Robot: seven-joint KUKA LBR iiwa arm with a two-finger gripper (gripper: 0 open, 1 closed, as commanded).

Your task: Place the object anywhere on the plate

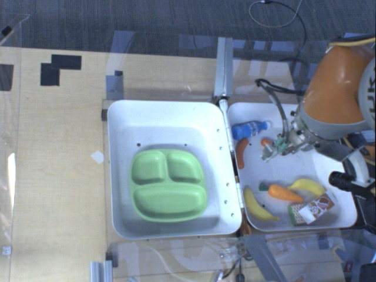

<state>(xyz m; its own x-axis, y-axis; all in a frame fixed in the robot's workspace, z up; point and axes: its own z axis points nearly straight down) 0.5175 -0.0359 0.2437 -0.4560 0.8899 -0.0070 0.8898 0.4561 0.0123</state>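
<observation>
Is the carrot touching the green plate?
Apart. The camera view shows the carrot lying in the right bin, while the green plate sits in the left bin, with both bin walls between them.

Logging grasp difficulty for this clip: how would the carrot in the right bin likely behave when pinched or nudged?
The carrot looks like smooth moulded plastic, so probably stiff and light. Its rounded, tapered body lying flat may roll or pivot if nudged. With the banana and small carton close beside it, a push would likely shift them too.
</observation>
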